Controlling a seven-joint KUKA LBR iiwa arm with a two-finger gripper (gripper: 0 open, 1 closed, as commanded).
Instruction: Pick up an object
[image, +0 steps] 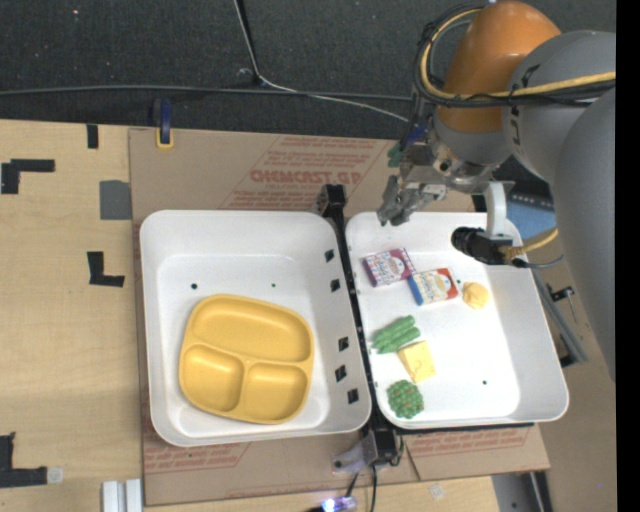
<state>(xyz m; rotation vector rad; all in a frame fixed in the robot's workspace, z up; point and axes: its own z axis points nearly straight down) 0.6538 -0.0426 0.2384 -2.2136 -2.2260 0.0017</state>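
The right bin (500, 395) holds several small items: a purple and white packet (388, 266), a red and white carton with a blue end (432, 287), a small yellow piece (475, 295), green beans (394, 333), a yellow wedge (416, 361) and a green broccoli piece (405, 399). My gripper (397, 208) hangs above the bin's far left corner, just beyond the purple packet. Nothing shows between its fingers, which look close together.
The left bin (160, 250) holds a yellow divided plate (246, 358). Black clips line the divider (345, 300) between the bins. A black knob on the arm (478, 243) overhangs the right bin's far side. Cardboard lies under both bins.
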